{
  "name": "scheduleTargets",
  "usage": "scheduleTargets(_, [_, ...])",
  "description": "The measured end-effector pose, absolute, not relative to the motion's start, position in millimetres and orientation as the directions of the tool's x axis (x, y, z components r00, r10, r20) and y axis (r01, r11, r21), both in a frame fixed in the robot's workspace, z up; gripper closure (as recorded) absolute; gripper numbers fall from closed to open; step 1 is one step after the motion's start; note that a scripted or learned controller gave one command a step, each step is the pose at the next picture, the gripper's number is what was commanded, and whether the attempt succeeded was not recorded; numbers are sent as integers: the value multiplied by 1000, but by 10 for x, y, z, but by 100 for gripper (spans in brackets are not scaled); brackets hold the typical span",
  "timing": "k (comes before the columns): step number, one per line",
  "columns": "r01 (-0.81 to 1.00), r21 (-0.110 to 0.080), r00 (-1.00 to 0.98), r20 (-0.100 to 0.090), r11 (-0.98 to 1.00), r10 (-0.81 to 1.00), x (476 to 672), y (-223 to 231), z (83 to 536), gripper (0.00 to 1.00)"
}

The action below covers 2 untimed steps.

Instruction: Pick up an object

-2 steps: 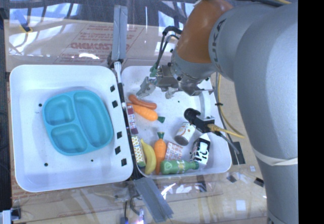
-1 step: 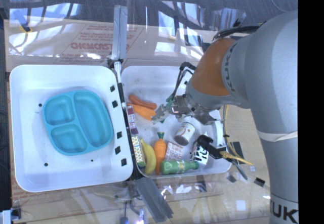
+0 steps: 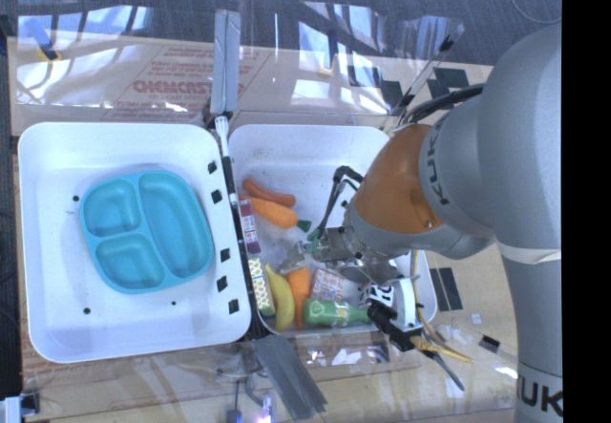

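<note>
Two shallow white bins sit side by side on the bench. Left bin holds a blue three-compartment plastic tray. Right bin holds toy food: orange carrot, yellow banana, green bottle. Gripper hangs low over this pile; finger state cannot be told.

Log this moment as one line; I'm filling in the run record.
arm: over right bin | tool: low among toy food | nearby: carrot, banana, green bottle | left bin: blue divided plate | grasp: unconfirmed
</note>
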State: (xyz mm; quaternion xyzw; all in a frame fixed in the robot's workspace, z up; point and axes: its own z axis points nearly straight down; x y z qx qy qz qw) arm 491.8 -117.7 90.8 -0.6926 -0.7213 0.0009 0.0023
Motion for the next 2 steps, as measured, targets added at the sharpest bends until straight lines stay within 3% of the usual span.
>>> scheduleTargets(1, [999,-6,-45,2,45,999,4921,-1176,1001,100])
scheduleTargets(2, [998,-1,-63,1,63,998,5149,-609,2075,100])
